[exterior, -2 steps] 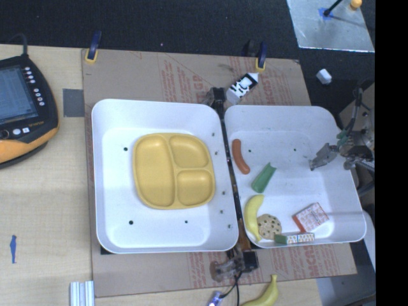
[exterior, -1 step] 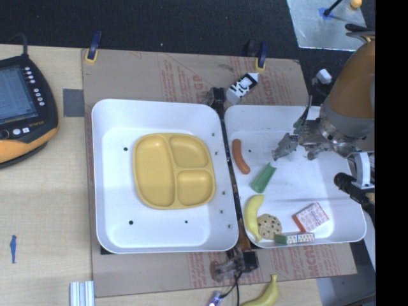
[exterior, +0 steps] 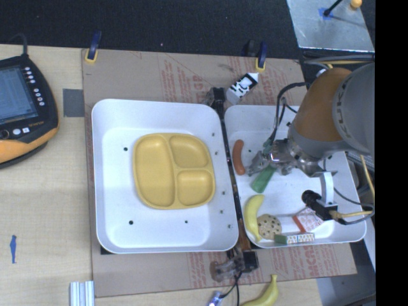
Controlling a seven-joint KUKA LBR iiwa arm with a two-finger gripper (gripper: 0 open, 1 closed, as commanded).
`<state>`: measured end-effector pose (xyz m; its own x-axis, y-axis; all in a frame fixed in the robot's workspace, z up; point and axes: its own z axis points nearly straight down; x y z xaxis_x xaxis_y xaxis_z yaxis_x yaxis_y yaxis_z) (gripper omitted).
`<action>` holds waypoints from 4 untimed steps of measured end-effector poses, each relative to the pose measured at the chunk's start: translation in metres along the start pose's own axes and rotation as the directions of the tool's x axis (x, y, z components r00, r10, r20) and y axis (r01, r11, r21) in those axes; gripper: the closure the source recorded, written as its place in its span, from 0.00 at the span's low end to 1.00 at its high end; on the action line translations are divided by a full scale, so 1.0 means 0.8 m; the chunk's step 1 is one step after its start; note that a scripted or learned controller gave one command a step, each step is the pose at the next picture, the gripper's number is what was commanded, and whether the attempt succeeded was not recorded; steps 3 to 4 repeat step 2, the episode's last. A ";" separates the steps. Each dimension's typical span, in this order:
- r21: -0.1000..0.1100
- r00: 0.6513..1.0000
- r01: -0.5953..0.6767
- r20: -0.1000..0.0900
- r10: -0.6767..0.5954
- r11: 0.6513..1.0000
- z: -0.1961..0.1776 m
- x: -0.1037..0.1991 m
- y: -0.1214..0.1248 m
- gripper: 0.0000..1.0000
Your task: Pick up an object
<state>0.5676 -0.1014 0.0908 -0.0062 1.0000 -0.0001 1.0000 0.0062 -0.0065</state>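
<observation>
You are looking down on two shallow white plastic bins set side by side on a brown cardboard sheet. The left bin (exterior: pixel 108 171) holds a yellow three-compartment plastic tray (exterior: pixel 173 169), lying flat near its middle. The right bin (exterior: pixel 347 234) carries the loose items. A slim reddish-brown toy sausage (exterior: pixel 238 156) lies along its left wall. A yellow toy banana (exterior: pixel 252 214) curves in the lower-left corner, touching a round speckled cookie (exterior: pixel 268 225) just to its right. A small red-and-white packet (exterior: pixel 308 221) sits near the bottom edge.

The grey arm with its orange band (exterior: pixel 322 110) reaches in from the right and hangs over the upper middle of the right bin. Your metal two-finger gripper (exterior: pixel 262 163) points left, low over the bin floor, and a green block-shaped object (exterior: pixel 261 181) lies directly beneath and touching its tip. You cannot tell from this angle how wide the jaws stand or whether they have hold of the green object.

Outside the bins, an orange-and-black handheld control pendant (exterior: pixel 22 110) rests on the wooden bench at the far left, and a second yellow banana (exterior: pixel 264 294) lies below the right bin.
</observation>
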 end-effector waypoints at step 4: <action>-0.004 1.000 -0.001 -0.001 0.001 1.000 -0.127 0.090 -0.017 1.00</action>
